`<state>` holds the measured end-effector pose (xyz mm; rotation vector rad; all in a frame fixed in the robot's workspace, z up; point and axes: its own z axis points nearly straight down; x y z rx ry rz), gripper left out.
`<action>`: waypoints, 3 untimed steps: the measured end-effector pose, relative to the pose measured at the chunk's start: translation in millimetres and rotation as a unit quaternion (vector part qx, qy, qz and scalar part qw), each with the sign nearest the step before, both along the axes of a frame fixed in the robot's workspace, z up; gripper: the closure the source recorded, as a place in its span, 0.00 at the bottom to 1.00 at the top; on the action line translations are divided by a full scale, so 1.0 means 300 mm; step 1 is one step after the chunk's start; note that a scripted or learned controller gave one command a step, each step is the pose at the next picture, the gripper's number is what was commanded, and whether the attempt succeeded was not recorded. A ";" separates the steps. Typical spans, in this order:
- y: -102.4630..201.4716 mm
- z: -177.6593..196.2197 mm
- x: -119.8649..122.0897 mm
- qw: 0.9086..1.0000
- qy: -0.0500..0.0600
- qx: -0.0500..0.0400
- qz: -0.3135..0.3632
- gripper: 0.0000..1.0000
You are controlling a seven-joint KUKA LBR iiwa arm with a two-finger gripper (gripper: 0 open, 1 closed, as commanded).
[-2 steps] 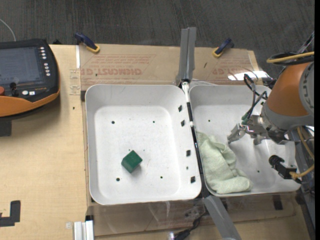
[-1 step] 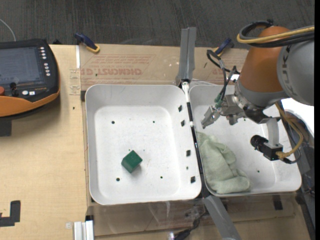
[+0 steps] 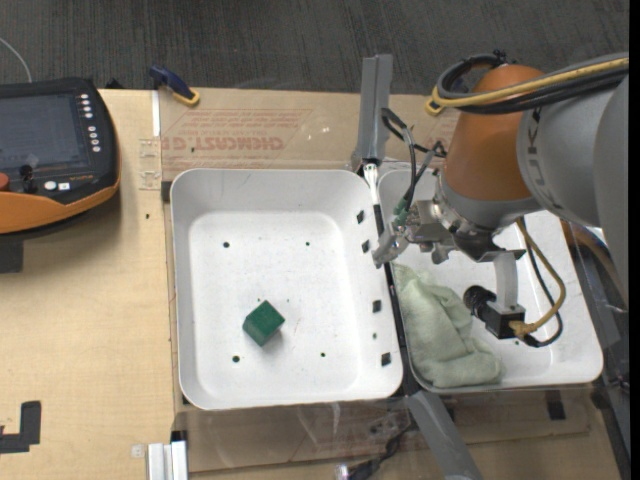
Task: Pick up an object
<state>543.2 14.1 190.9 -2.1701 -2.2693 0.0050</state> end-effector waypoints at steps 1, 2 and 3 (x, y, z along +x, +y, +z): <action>-0.054 -0.001 -0.123 0.993 0.001 0.000 -0.115 0.00; 0.179 -0.001 -0.160 0.976 0.000 -0.001 -0.216 0.00; 0.094 0.095 -0.102 0.970 0.000 -0.002 -0.242 0.00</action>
